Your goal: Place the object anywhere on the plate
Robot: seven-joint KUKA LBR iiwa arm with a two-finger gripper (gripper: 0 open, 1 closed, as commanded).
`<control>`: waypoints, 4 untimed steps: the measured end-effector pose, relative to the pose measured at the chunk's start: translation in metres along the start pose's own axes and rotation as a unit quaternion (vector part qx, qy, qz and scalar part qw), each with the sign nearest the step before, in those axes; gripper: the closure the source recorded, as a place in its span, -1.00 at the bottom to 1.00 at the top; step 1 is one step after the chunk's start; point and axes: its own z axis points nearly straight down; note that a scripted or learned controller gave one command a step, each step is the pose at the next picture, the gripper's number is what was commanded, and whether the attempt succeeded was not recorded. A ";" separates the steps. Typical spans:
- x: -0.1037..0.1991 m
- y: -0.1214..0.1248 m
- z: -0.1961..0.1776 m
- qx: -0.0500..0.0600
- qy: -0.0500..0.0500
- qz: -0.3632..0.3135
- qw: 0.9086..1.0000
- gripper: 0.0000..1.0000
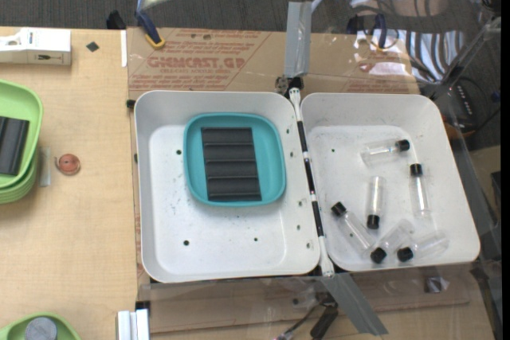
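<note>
A teal square plate (195, 171) with a dark ribbed insert (232, 164) lies in the left white bin (159, 239). Several clear vials with black caps lie in the right white bin (343, 123): one near the top (386, 149), one upright-lying at the right (417, 189), one in the middle (373, 203), one slanted at the lower left (351, 224), and two close together near the bottom edge (398, 244).
A green tray (24, 103) holding a dark block sits at the far left on the wooden bench. A small brown disc (68, 163) lies beside it. Cardboard (199, 60) and clear plastic sheeting (382, 20) stand behind the bins.
</note>
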 end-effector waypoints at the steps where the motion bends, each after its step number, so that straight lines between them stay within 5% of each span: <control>1: -0.004 -0.002 0.058 0.000 0.000 -0.001 1.000 -1.00; 2: 0.001 0.000 -0.036 0.000 0.001 -0.002 1.000 -1.00; 3: 0.002 0.000 -0.036 0.000 0.001 -0.002 1.000 -1.00; 4: 0.003 0.000 0.038 0.000 0.000 -0.001 1.000 -1.00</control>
